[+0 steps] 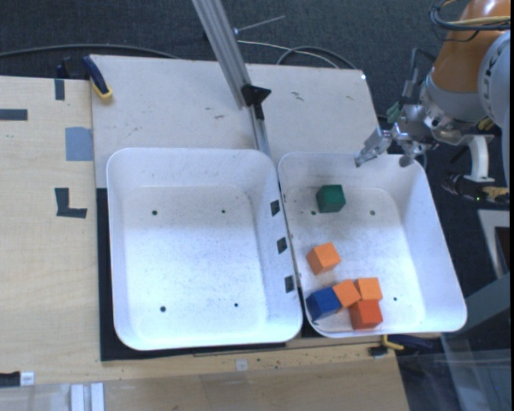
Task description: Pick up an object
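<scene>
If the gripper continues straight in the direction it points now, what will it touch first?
The gripper points down and left over the right bin's far rim. Going straight on, it would probably meet the bin floor near the green cube, perhaps the cube itself; depth is unclear.

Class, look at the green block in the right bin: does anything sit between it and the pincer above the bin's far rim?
Nothing visible does. The green block sits alone on bare bin floor, and the pincer hangs over the right bin's far rim. The other blocks cluster nearer the front.

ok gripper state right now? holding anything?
Gripper: jaws open, holding nothing, above the back rim of the right bin; green block sits apart in the bin.
</scene>
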Controlling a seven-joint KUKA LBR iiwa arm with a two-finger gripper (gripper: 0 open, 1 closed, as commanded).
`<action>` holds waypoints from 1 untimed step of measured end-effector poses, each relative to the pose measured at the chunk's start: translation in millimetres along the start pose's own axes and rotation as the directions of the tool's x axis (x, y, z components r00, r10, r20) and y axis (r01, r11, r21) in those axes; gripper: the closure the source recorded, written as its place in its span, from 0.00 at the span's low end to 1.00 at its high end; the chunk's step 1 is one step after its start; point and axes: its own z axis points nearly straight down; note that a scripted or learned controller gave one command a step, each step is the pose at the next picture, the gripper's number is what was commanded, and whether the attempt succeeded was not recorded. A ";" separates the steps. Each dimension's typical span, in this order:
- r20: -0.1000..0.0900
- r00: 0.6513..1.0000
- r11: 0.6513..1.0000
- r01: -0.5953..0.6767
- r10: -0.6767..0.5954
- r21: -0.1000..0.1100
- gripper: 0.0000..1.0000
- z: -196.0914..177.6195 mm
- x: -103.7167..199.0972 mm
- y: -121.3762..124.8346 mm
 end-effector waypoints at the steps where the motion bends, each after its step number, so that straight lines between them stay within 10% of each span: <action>1: 0.000 1.000 1.000 0.000 0.000 0.000 0.00 0.0 0.0 0.0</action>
